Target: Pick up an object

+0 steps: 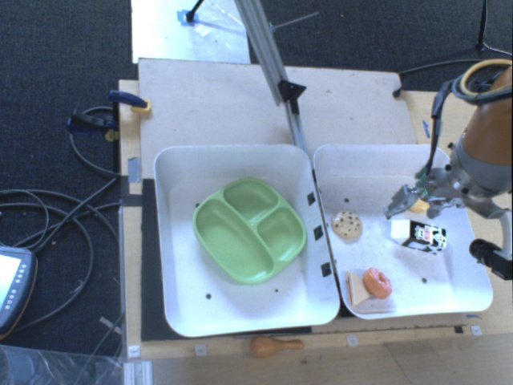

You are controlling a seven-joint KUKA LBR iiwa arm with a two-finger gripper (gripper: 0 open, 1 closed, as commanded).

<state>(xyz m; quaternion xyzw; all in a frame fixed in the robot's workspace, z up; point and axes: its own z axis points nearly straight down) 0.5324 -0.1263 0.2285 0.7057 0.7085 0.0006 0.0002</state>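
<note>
Partly hiding a yellow item (418, 206), the fingers (398, 204): spread unclear.

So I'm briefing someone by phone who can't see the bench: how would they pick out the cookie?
Start at the right white bin, the one the arm reaches into, not the one holding the green divided plate. The cookie lies near that bin's left wall. It is flat, round and pale tan with dark specks, unlike the pink doughnut nearer the front edge and the black-and-white carton to its right.
</note>
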